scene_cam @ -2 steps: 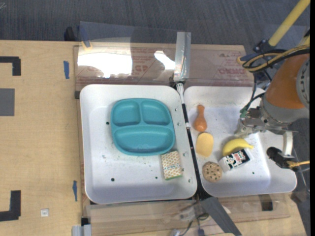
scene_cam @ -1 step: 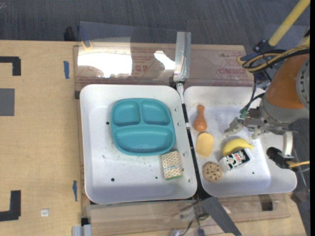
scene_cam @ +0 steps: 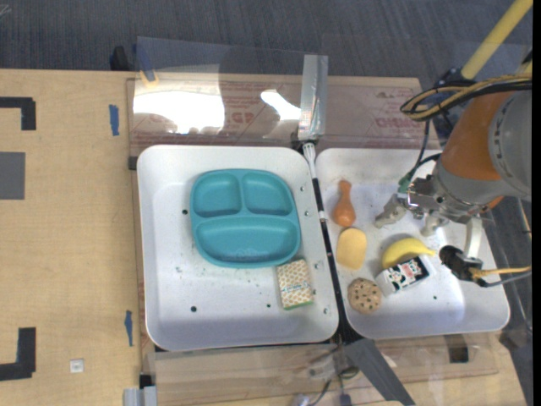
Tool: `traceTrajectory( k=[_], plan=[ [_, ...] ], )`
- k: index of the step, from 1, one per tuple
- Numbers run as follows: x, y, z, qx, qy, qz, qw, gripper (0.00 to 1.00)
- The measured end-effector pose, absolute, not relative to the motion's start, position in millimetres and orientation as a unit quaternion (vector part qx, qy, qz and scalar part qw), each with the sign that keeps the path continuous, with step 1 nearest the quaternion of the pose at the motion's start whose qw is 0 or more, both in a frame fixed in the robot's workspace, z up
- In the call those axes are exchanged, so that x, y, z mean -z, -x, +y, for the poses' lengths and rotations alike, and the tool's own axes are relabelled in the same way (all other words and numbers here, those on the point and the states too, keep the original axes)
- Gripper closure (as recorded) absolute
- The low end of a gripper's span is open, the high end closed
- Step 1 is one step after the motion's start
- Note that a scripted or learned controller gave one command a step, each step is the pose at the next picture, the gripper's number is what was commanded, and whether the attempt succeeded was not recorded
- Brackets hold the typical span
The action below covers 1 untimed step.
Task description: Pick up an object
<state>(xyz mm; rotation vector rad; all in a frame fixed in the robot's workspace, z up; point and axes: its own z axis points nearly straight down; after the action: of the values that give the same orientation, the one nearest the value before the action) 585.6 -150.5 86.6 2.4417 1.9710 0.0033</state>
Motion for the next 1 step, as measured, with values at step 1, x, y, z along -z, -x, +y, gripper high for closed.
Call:
traceTrajectory(
  k=[1],
  plan=[
    [-87.4, -528.1, -143.8, -0.0017, -0.74, 0.673, 0.002, 0.0]
  ],
)
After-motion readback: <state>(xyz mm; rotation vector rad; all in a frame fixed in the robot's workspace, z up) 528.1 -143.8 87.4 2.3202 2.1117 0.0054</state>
